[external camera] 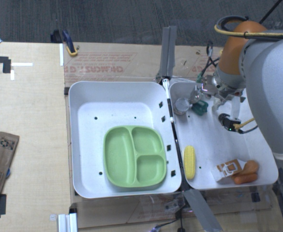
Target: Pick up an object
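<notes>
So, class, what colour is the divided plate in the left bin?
Light green: the three-compartment plastic plate shows best in the overhead camera view.

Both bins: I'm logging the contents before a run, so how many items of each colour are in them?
Green: 1, divided plate
Yellow: 1, corn cob
Orange: 1, carrot-like piece
Teal: 1, small block
White and brown: 1, small carton
Total: 5

Single fixed camera above bench (30,129), angled down over both bins (78,129).
</notes>
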`<action>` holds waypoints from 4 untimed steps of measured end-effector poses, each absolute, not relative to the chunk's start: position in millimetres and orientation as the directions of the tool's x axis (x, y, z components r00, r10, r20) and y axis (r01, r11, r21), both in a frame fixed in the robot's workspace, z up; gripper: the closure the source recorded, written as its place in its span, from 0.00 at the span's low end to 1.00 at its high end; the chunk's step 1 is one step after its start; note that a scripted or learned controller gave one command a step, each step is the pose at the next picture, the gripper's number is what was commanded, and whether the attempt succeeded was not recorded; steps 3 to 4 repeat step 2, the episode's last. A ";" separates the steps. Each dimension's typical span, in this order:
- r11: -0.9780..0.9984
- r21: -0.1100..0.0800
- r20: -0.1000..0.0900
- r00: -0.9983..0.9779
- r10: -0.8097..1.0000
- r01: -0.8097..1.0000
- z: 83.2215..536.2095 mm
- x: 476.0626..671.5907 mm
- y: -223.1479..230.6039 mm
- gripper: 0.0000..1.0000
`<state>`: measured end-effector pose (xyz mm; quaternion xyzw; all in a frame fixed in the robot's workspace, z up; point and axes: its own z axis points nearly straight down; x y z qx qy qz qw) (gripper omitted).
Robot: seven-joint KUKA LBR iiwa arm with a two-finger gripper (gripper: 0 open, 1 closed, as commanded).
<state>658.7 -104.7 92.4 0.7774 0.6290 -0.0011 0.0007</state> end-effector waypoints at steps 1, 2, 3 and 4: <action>-0.204 -0.001 -0.005 0.204 0.979 0.979 101.3 658.9 -103.7 1.00; -0.101 -0.002 -0.002 0.101 0.995 0.995 191.5 609.5 -50.4 1.00; -0.101 -0.002 -0.002 0.101 0.995 0.995 191.5 609.5 -50.4 1.00; -0.101 -0.002 -0.002 0.101 0.995 0.995 191.5 609.5 -50.4 1.00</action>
